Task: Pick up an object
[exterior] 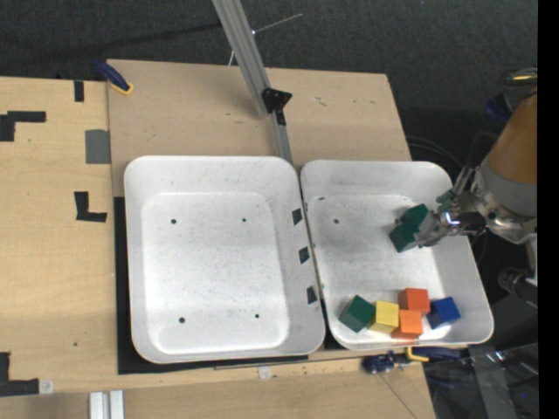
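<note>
Nearest the camera, a cluster of small solid blocks (397,312) (green, yellow, orange, blue) sat untouched in the right white plastic bin (349,177). Beyond them, the dark green block (408,227) sat at the claw (434,228), apparently clenched on it, looking raised; grasp probably made, lift unconfirmed. Arm reached in over that bin's right rim.

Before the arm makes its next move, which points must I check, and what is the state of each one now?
1. Hand is over the right bin: ok.
2. Dark green block sits at the fingertips: ok.
3. Block is truly clamped between the fingers: cannot tell.
4. Block is lifted off the bin floor: cannot tell.
5. Other blocks lie apart, near the front rim, away from the hand: ok.
6. Left bin is free of the arm: ok.
</note>
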`<state>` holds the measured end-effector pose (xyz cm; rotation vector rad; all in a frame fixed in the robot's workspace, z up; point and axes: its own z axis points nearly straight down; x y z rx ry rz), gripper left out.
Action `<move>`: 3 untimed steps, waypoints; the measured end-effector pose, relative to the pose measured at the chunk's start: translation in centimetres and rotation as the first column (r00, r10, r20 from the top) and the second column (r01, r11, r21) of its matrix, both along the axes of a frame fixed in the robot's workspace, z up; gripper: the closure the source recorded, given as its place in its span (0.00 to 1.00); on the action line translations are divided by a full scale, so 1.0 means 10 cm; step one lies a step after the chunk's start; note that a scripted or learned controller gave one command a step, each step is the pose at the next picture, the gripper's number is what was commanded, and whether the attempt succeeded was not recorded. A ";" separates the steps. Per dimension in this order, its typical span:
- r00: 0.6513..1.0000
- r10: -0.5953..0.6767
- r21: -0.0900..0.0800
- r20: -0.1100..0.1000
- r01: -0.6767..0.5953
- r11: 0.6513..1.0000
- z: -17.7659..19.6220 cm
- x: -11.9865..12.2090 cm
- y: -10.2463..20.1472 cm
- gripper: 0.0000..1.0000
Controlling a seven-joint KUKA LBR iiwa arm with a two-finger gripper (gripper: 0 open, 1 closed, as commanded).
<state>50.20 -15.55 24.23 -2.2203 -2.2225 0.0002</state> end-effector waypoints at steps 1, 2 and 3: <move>1.000 0.007 0.002 0.000 -0.006 1.000 0.00 0.30 0.56 1.00; 1.000 0.005 0.001 -0.002 -0.005 1.000 -0.13 0.56 1.04 1.00; 1.000 0.006 0.002 0.001 -0.006 1.000 -0.03 0.88 1.51 1.00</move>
